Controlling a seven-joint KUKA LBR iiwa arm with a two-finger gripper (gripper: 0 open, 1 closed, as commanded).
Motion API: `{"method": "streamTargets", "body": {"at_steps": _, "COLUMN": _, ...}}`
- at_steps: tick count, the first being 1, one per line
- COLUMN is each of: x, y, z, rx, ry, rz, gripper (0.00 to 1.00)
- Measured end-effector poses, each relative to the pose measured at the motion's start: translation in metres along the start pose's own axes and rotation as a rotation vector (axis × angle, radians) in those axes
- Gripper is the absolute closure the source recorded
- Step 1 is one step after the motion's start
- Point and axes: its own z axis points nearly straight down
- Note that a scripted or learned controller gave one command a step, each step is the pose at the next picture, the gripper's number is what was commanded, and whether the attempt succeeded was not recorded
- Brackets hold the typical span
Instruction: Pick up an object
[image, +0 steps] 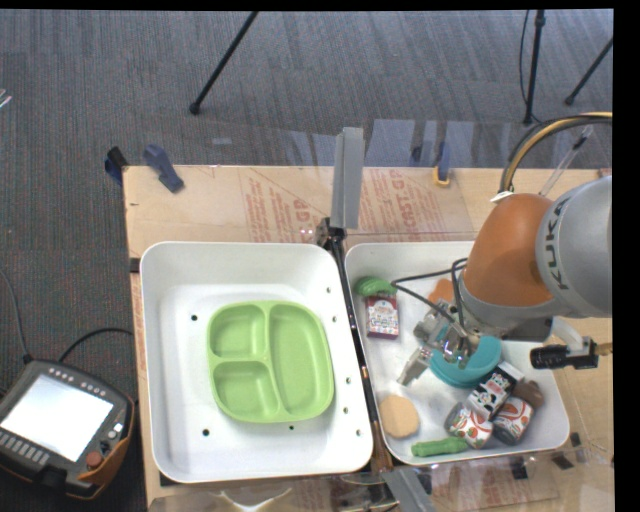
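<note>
Brownish, perhaps cardboard-covered bench under two white bins.

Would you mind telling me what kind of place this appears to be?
Most likely a robotics lab's grasping testbed: a KUKA arm reaches over two white bins on a cardboard-topped bench, a teach pendant lies on the carpet, and tripod legs stand behind.

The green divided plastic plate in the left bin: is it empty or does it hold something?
Empty: all three compartments of the green divided plastic plate show bare green.

A teal bowl sits in the right bin, beside 2 cans, a tan sponge and a green marker.
</note>
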Motion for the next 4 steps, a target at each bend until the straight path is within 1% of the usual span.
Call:
{"method": "streamTargets", "body": {"at_steps": 1, "x": -0.051, "y": 0.042, "z": 0.000, "rx": 0.000, "ry": -0.001, "rz": 0.323, "gripper": 0.00}}
{"method": "streamTargets", "body": {"at_steps": 2, "x": -0.010, "y": -0.015, "z": 0.000, "rx": 0.000, "ry": 0.001, "rz": 0.357, "gripper": 0.00}}
{"method": "streamTargets", "body": {"at_steps": 3, "x": -0.082, "y": 0.034, "z": 0.000, "rx": 0.000, "ry": -0.002, "rz": 0.518, "gripper": 0.00}}
{"method": "streamTargets", "body": {"at_steps": 4, "x": -0.031, "y": 0.000, "z": 0.000, "rx": 0.000, "ry": -0.002, "rz": 0.603, "gripper": 0.00}}
